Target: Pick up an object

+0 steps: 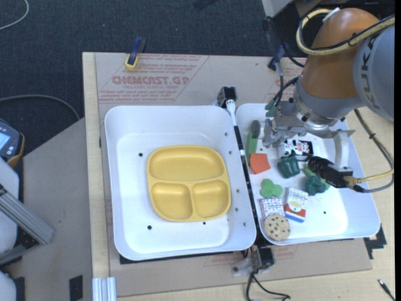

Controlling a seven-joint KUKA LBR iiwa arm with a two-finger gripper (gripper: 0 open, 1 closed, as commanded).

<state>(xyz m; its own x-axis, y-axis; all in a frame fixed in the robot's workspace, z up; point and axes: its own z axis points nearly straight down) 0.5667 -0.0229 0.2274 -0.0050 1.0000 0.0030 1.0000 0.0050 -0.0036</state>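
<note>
While the gripper [274, 132] hangs over the right bin [357, 221], its opening cannot be told.

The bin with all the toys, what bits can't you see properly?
- Gripper: the arm's wrist covers it from above, so its fingers are hidden.
- Right bin: its far end lies under the arm.
- Small carton: print too small to read.
- Black-and-white card: partly covered by the arm.
</note>
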